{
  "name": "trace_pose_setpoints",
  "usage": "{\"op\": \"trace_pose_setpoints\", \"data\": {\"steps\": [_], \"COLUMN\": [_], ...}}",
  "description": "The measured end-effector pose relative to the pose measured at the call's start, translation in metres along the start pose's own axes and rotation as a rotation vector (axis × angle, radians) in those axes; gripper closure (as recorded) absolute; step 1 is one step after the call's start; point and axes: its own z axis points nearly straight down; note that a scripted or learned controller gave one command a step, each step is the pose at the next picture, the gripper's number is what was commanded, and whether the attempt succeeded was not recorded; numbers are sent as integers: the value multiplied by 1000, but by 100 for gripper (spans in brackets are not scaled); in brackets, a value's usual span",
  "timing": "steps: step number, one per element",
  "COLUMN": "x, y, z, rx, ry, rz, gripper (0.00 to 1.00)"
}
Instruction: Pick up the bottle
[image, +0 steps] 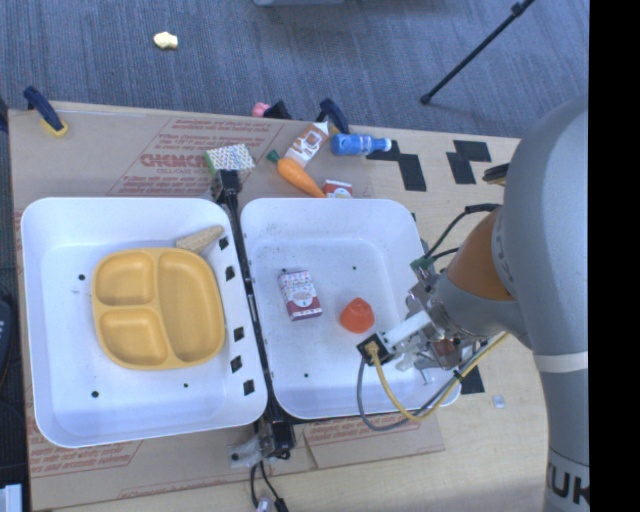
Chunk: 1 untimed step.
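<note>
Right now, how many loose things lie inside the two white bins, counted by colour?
Yellow: 1, the divided plate in the left bin.
Tan: 1, a flat piece at the plate's rim.
Red-and-white: 1, a small carton in the right bin.
Orange-red: 1, a small round object.
Total: 4

Single fixed camera above bench (120, 150), looking down aslant (both bins in frame), moderately near.
</note>
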Motion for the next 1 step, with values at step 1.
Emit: {"op": "trace_pose_setpoints", "data": {"steps": [1], "x": [13], "y": [-43], "z": [-85], "rx": [-1], "ry": [2], "rz": [73], "gripper": [100]}}
